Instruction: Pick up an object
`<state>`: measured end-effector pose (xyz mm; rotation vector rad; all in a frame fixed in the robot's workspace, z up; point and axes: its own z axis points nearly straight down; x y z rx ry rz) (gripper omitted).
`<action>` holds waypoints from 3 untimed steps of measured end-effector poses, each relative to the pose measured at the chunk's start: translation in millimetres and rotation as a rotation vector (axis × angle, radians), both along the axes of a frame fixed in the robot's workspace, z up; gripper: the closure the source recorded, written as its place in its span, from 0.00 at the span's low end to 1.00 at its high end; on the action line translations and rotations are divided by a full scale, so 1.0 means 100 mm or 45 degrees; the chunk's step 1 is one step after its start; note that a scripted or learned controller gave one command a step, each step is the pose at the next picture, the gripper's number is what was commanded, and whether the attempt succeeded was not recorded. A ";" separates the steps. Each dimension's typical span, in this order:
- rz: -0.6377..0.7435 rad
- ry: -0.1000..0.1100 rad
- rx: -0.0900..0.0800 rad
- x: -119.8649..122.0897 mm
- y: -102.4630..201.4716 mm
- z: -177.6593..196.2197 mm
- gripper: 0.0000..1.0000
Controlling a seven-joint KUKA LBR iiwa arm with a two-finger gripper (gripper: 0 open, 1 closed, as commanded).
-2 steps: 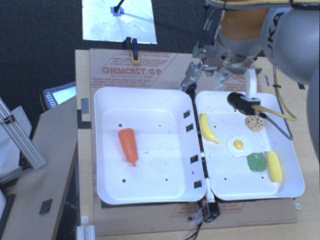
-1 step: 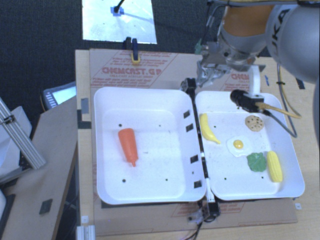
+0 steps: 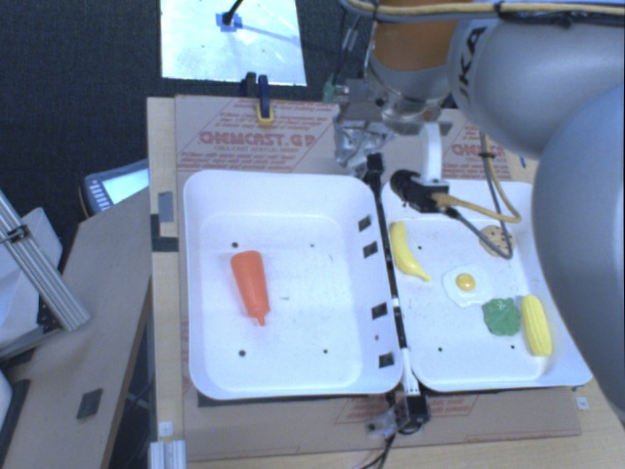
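Camera view: gripper (image 3: 355, 156) up at the far rim, over the seam between left bin (image 3: 192, 281) and right bin (image 3: 459, 355). Open or closed: cannot tell from this angle. Nothing seen in its grasp.

Nearest pickable: yellow banana (image 3: 407, 252), right bin, just beside the divider, nearer the camera than the gripper and apart from it. Past it toward the right: fried egg (image 3: 466, 284), then green leafy piece (image 3: 502, 317) touching corn cob (image 3: 535, 324) by the right wall. Orange carrot (image 3: 250, 283) alone mid left bin, well apart from the gripper.
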<state>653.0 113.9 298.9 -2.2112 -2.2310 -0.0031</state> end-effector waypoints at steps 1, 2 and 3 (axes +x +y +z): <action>-0.006 -0.001 -0.002 0.00 -0.04 0.02 0.00; -0.001 -0.002 0.001 -0.14 0.40 0.16 0.00; 0.002 -0.003 0.003 -0.36 1.02 0.36 0.00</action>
